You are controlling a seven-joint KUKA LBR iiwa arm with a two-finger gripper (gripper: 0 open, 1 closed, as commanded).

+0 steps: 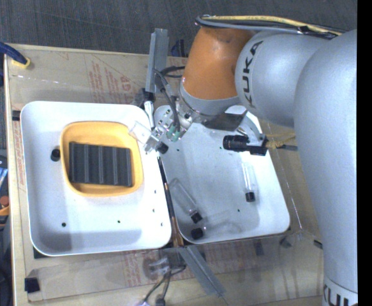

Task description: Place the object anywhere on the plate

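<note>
Grey and bulky, the arm (313, 107) fills the right of the frame, closest to the lens, with its orange band (214, 62) bent down over the seam between two bins. A small clear piece (138, 131) – seemingly the object to be placed – shows just at the tip of the gripper (155, 140), over the upper right rim of the yellow plate (99, 129). It looks like thin, see-through plastic. That suggests something light, stiff and slick that is easy to flick away or lose, so a gentle pinch across its narrow width, near the middle, would probably serve best. Whether the jaws are spread or closed on it cannot be told, as the tip is a tangle of small parts against white. The plate lies in the left bin (77, 234), and a dark ridged insert (101, 164) covers most of its floor, leaving the yellow rim bare. A small black knob (55, 153) sits just beside the plate's left edge. In the right bin (268, 215) are two clear tubes with black caps, well apart: one (247, 174) is near the right wall and one (184, 199) lies aslant by the left wall. The wrist is tilted left and down from the upper right, with the gripper reaching across the bins' shared wall toward the plate – a pose that reads as delivery, not yet release. Both bins rest on the wooden bench (77, 69).
</note>
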